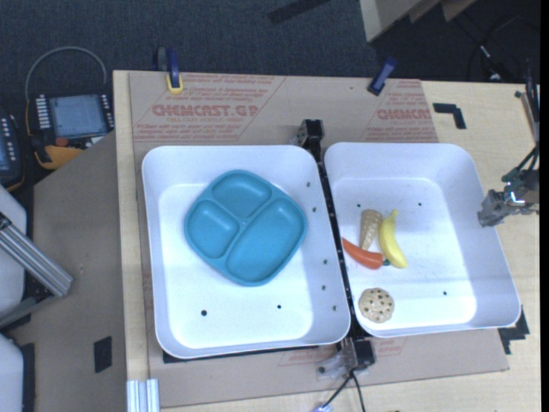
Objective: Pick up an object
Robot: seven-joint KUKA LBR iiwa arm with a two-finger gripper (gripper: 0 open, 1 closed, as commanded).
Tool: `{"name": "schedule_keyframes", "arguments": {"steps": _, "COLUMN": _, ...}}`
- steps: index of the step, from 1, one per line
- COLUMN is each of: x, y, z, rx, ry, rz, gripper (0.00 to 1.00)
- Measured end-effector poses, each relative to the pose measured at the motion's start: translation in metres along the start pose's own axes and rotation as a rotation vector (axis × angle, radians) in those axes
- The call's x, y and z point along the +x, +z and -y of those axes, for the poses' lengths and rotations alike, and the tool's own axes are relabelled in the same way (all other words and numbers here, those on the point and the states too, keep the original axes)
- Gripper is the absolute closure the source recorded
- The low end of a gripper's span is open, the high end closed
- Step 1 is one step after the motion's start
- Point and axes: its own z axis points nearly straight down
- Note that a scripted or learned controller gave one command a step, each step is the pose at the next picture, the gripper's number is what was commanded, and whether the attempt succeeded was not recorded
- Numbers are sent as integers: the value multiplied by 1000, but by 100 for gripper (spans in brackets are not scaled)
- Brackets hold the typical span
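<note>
The right bin point(446, 166) holds a yellow banana point(392, 240), a red-orange chili pepper point(363, 254), a tan cone-shaped piece point(370, 225) and a round cookie point(376, 304). The banana, pepper and cone lie bunched together near the bin's left wall; the cookie sits apart toward the front. My gripper point(501, 204) is at the far right, just outside the right bin's right rim, well away from all the objects. Nothing shows between its fingers.
The left bin point(171, 307) bears a blue divided plate point(246, 226) in its middle. Black clamps sit between the bins at the back point(310, 132) and front point(356, 354). A handheld pendant point(75, 114) lies off the bench at the left.
</note>
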Motion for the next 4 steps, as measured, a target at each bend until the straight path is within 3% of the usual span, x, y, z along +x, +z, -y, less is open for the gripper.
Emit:
{"name": "schedule_keyframes", "arguments": {"steps": 2, "x": 97, "y": 14, "z": -21, "rx": 8, "ry": 1, "rz": -5, "gripper": 100}}
{"name": "schedule_keyframes", "arguments": {"steps": 4, "x": 198, "y": 10, "z": -18, "rx": 4, "ry": -4, "rz": -5, "gripper": 100}}
